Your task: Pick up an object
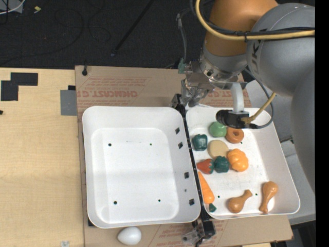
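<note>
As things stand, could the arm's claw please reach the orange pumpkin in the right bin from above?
Probably yes. The pumpkin lies uncovered with its top exposed, though the tan piece and dark green piece crowd its left side. The claw sits at the bin's far-left corner.

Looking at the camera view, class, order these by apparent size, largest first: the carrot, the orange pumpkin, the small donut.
1. carrot, the longest.
2. orange pumpkin.
3. small donut, the smallest.

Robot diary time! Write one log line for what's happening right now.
gripper: over top-left corner of right bin | holding: nothing seen | toy food: in right bin | white egg: outside, below left bin
</note>
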You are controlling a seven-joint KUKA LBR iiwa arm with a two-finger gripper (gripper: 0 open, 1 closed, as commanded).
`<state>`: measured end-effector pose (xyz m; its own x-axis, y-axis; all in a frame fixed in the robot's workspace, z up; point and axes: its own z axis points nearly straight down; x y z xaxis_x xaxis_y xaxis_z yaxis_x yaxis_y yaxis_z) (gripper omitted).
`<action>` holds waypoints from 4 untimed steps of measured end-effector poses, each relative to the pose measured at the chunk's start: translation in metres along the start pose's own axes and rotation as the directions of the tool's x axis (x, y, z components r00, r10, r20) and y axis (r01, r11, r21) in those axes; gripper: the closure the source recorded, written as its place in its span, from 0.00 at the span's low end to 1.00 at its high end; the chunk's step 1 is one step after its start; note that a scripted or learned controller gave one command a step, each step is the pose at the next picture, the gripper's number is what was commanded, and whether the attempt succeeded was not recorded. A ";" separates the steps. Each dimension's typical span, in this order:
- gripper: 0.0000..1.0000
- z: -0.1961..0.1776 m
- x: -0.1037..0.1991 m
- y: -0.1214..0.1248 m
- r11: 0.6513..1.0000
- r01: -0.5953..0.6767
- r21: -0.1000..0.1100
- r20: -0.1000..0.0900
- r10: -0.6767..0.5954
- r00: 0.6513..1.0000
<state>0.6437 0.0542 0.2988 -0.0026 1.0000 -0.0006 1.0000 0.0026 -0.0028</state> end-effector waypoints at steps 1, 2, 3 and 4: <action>1.00 0.000 -0.003 0.000 1.000 -0.003 0.000 0.000 0.003 1.000; 1.00 -0.014 0.005 0.000 1.000 0.000 -0.001 -0.001 0.000 1.000; 1.00 -0.044 0.001 0.000 1.000 0.002 -0.003 -0.001 -0.002 1.000; 1.00 -0.079 -0.007 0.000 1.000 -0.002 -0.003 -0.001 0.002 1.000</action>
<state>0.6440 0.0471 0.3780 -0.0009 1.0000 0.0000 1.0000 0.0009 0.0003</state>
